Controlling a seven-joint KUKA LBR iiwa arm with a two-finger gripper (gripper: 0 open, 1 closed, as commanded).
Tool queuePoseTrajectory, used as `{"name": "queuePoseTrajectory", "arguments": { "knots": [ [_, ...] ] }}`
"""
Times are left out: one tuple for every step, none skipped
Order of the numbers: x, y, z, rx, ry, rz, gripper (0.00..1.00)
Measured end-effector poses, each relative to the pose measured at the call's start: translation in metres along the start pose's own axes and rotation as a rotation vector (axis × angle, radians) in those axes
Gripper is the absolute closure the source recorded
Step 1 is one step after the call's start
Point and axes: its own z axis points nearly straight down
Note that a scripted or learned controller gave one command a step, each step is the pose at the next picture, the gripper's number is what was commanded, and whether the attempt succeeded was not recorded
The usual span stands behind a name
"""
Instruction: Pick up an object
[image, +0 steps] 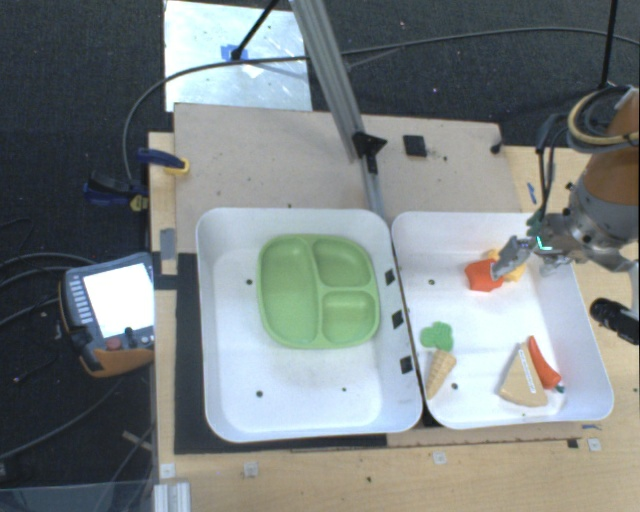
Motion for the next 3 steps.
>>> {"name": "queuePoseTrajectory", "arguments": {
  "knots": [
    [0.0,0.001,-0.002,-0.005,-0.001,-0.001,0.0],
    [-0.003,-0.006,0.053,-0.005,-0.002,0.002,0.0],
    [-0.002,-0.006,0.111,-0.007,-0.002,0.002,0.0]
  ]
}}
